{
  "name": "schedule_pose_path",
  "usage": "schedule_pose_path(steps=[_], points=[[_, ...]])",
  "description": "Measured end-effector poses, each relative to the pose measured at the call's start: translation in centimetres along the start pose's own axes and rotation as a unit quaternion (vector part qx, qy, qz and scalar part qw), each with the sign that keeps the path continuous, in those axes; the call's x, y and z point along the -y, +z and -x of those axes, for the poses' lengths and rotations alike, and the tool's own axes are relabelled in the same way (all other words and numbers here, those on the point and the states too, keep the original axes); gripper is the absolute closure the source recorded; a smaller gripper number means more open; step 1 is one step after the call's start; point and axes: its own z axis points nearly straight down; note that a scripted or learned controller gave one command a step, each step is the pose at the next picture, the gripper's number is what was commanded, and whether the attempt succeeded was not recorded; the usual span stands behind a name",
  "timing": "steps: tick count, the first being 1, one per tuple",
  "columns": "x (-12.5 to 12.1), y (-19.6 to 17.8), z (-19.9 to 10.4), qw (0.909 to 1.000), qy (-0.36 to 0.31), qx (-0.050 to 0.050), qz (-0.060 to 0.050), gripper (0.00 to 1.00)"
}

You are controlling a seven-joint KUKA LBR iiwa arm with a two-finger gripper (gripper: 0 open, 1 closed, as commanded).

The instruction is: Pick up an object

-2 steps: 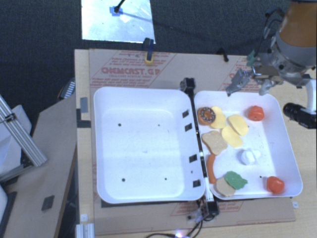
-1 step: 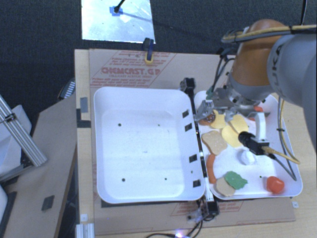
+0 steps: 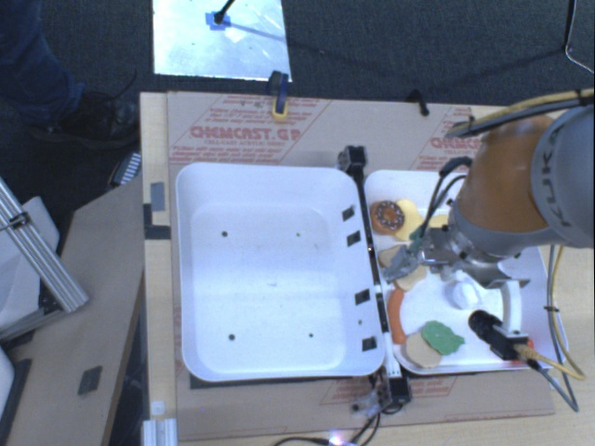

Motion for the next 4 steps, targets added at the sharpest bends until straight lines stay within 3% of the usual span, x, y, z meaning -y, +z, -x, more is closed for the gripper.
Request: schedule_pose_path(steps=[1, 2, 3, 4], points=[[-1.7, -29.9, 1.2, 0.9999, -0.004, 0.001, 0.015, 0.0], [-1.6, -13.9, -1.6, 1.0, -0.003, 0.0, -0.002, 0.0], [-0.6, -1.2, -5.1, 1.0, -0.003, -0.001, -0.003, 0.0], [2.4, -0.2, 4.3, 1.0, 0.003, 0.002, 0.003, 0.0]])
